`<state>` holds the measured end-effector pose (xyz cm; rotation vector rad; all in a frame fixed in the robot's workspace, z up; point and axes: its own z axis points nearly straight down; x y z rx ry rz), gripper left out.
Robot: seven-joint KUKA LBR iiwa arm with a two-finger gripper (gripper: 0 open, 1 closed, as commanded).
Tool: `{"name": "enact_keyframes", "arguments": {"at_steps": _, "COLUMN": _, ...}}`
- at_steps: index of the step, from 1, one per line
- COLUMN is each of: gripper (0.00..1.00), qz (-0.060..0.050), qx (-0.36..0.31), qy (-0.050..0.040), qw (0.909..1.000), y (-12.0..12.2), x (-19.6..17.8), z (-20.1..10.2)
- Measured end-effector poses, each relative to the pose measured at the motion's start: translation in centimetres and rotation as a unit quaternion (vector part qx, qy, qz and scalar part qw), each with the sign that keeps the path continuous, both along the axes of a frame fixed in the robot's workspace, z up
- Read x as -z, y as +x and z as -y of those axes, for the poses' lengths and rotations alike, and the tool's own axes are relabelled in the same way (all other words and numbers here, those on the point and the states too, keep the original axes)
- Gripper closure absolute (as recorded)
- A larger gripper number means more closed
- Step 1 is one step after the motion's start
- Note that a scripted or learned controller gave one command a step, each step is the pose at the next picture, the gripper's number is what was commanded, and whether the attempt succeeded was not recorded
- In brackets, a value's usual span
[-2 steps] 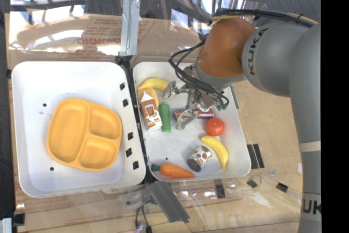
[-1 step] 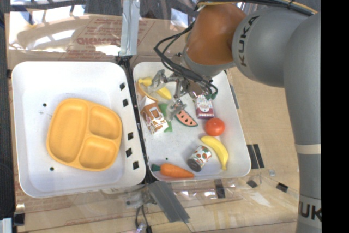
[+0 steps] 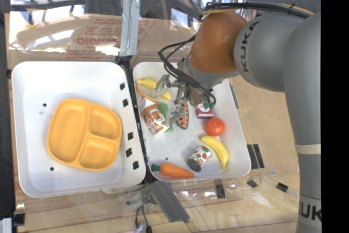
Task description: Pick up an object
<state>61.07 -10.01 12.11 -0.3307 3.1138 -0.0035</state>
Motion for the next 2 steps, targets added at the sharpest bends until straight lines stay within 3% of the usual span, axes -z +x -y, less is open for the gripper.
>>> {"name": "enact_keyframes", "arguments": {"at_steps": 1, "gripper": 0.00, "qz": -0.006, "qx": 0.144, "qy": 0.0012, "qw": 0.9895, "y": -4.7, "x": -1.7, "z": 4.8}}
{"name": "enact_keyframes", "arguments": {"at_steps": 2, "gripper": 0.00, "qz": -0.005, "qx": 0.052, "qy": 0.0007, "qw": 0.9986, "y": 3.1, "x": 2.9, "z": 0.0}}
